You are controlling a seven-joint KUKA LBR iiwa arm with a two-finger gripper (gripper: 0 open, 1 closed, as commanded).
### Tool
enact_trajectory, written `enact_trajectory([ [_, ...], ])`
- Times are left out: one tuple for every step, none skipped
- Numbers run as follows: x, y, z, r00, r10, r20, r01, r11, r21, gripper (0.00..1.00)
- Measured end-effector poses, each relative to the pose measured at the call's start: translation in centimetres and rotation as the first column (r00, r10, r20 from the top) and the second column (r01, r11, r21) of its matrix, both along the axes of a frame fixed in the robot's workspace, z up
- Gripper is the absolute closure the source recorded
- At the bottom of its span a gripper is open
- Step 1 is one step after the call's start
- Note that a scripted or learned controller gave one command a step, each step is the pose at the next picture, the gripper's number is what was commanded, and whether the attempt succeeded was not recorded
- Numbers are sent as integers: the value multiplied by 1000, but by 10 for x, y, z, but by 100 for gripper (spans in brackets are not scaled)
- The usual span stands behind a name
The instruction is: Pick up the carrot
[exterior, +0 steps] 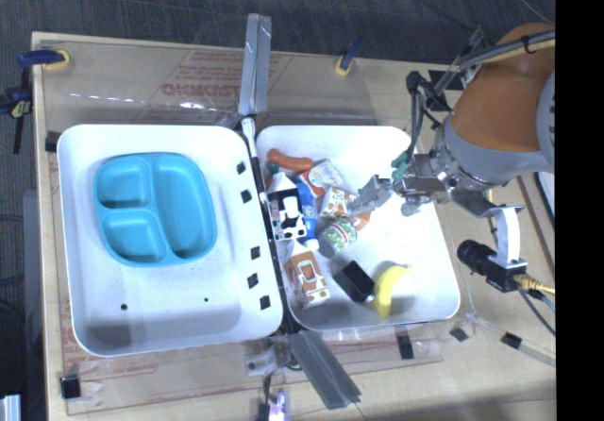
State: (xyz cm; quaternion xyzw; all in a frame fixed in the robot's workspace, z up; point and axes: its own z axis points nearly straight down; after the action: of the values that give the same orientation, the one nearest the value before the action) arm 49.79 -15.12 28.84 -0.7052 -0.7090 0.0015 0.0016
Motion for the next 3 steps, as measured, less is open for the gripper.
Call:
enact_trajectory([
  [-10, -22, -76, 969, 246, 0, -246, 969, 1, 0],
  [7, 38, -100, 882, 470, 1, -470, 882, 3, 0],
  [60, -2, -100, 665, 747, 4, -747, 665, -1, 0],
])
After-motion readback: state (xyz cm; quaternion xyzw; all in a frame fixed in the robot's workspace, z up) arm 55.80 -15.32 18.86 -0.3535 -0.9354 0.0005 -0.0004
